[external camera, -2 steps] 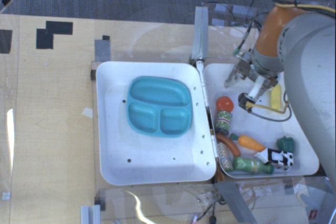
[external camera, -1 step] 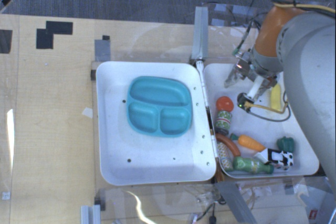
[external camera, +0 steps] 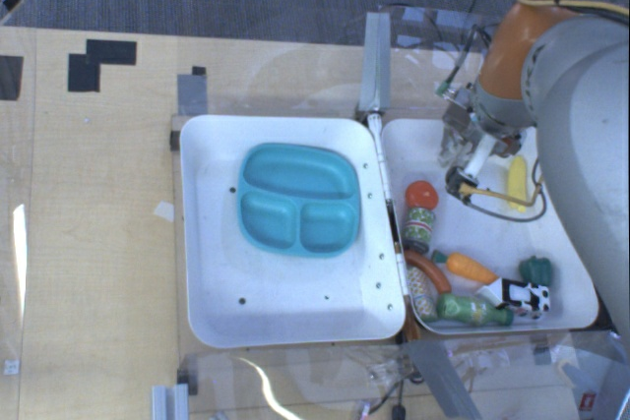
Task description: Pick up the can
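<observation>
Red-lidded can with a green patterned label lies in the right bin, hard against the wall shared with the left bin. Near it, lower down: sausage, carrot, green bottle, black-and-white cow toy, dark green lump; banana farther back. Left bin holds a blue divided plate. Claw hangs over the right bin's far end, apart from the can; fingers blurred, opening unreadable, nothing visibly held. Arm covers the bin's right side.
</observation>
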You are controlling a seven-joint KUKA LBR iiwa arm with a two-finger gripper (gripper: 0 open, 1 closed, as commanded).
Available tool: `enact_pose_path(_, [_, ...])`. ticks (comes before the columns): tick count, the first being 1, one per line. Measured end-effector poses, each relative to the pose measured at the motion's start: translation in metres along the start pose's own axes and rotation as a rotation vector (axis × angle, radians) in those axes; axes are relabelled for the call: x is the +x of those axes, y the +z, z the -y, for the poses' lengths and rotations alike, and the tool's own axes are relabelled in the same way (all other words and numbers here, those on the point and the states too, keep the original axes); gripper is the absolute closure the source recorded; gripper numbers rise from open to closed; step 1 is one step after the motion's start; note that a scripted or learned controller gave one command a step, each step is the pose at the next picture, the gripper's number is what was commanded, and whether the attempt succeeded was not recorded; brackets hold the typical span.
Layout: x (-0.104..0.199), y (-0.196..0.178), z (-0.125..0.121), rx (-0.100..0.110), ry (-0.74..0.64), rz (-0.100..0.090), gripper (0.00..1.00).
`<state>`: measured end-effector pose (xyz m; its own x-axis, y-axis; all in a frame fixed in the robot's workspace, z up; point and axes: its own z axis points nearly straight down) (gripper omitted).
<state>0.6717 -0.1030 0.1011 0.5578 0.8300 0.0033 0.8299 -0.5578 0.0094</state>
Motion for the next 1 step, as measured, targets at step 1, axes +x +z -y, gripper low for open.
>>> enact_pose_path(1, [0.0314, -0.1279, 0.0213, 0.003, 0.022, -0.001, 1.0])
